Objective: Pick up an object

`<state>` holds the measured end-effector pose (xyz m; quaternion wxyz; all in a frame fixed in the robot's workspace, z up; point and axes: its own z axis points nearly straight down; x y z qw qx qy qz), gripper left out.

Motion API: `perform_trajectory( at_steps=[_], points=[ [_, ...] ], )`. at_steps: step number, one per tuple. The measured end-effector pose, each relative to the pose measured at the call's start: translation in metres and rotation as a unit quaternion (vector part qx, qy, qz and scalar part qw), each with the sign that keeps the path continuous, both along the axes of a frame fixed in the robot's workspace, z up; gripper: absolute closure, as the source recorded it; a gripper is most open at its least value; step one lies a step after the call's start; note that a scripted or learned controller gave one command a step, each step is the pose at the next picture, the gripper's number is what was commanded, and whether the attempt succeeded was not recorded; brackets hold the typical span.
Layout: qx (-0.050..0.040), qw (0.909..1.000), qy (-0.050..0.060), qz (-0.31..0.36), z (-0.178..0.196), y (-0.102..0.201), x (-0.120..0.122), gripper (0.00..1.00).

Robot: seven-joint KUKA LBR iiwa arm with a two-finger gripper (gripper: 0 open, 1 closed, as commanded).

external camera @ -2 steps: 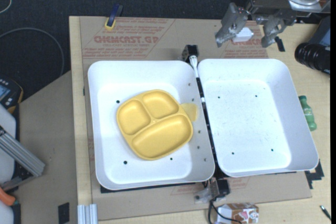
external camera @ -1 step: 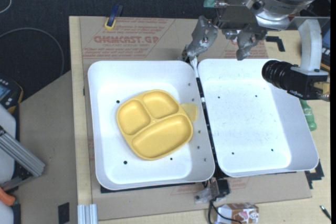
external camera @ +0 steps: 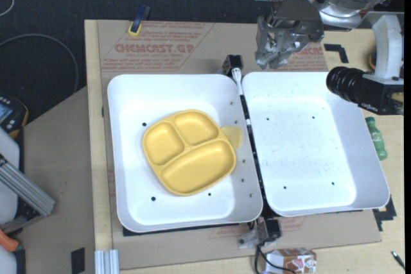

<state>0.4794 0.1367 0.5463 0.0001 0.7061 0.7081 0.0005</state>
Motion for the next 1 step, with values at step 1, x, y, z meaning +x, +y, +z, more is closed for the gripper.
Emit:
perform_trajectory(
  at_steps=[1],
  points=[
    [-0.0017, 1.0, 0.005, -0.002, -0.0834, 0.0004, -0.0008, 1.0]
  ],
)
